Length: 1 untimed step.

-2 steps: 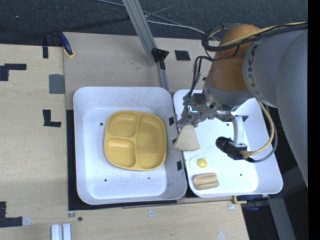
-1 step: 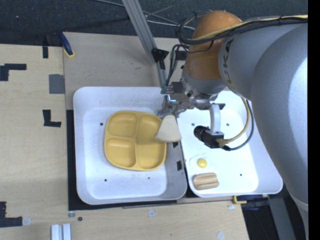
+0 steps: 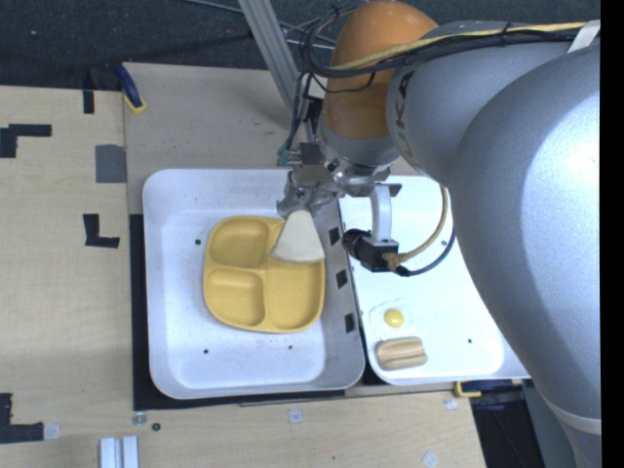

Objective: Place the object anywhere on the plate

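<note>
A yellow divided plate [image 3: 255,286] lies in the left white bin [image 3: 175,261]. A pale cream wedge [image 3: 298,242] hangs over the plate's upper right corner, its narrow top tucked between the fingers of my gripper [image 3: 307,203]. The gripper is shut on the wedge's top and sits directly above the plate's far right edge, close to the divider between the bins. The wedge's wide lower end covers part of the plate's rim.
The right bin [image 3: 439,330] holds a small yellow round piece [image 3: 393,317] and a tan loaf-shaped block [image 3: 400,353] near its front. My bulky arm covers most of the right bin. A grey pole [image 3: 265,27] slants up behind the bins.
</note>
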{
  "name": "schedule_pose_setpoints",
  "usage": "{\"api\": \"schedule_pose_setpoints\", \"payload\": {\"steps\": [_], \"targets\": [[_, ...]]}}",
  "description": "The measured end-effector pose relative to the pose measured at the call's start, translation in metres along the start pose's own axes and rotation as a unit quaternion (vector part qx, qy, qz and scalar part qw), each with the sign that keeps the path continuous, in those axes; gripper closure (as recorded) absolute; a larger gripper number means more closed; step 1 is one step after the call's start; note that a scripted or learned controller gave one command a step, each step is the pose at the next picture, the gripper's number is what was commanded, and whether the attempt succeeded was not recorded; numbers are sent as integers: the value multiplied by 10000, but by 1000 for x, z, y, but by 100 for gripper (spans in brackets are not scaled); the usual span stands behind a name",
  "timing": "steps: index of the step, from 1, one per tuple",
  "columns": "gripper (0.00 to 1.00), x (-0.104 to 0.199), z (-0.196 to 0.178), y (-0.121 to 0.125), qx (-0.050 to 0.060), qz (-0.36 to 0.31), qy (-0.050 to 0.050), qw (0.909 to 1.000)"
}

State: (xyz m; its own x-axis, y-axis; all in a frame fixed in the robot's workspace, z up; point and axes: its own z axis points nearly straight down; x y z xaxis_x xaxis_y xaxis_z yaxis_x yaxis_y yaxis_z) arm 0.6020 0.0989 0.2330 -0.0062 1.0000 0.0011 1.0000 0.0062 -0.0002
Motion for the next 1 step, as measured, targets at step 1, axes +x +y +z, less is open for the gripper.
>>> {"api": "schedule_pose_setpoints", "payload": {"steps": [1], "targets": [[0, -3, 0, -1, 9, 17, -10, 10000]]}}
